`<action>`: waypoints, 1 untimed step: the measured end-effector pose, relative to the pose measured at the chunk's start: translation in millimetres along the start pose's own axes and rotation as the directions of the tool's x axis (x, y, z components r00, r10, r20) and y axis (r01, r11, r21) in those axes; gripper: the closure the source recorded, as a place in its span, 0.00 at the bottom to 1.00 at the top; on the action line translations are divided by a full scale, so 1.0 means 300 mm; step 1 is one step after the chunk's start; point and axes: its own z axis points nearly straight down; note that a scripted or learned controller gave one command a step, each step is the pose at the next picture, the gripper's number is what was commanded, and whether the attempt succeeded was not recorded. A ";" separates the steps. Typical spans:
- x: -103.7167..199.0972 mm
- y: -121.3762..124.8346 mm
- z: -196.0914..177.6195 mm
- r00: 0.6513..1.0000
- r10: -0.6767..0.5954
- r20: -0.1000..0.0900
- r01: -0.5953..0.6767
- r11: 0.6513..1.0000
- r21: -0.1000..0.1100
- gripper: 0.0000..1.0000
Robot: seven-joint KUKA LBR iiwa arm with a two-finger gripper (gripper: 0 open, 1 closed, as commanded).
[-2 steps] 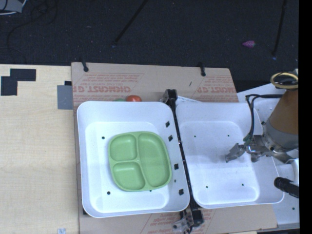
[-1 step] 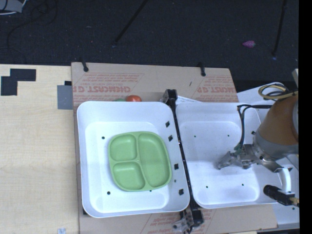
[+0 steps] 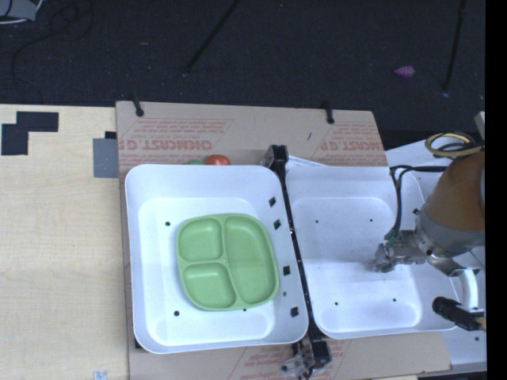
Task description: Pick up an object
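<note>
A light green plate [image 3: 227, 260] with three compartments lies flat in the left white bin [image 3: 150, 204]. My gripper [image 3: 386, 259] is down inside the right white bin [image 3: 348, 212], near its right wall and close to the bin floor. I see no object beside it or under it. The arm's grey wrist and orange band come in from the right edge, above the gripper.
A small red-orange object [image 3: 217, 161] with a bit of green beside it rests on the cardboard just behind the left bin's far rim. A black divider strip [image 3: 287, 236] runs between the two bins. Brown cardboard [image 3: 238, 133] lies under both bins.
</note>
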 end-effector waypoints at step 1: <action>0.004 -0.026 -0.196 1.000 -0.002 0.002 0.002 1.000 -0.006 1.00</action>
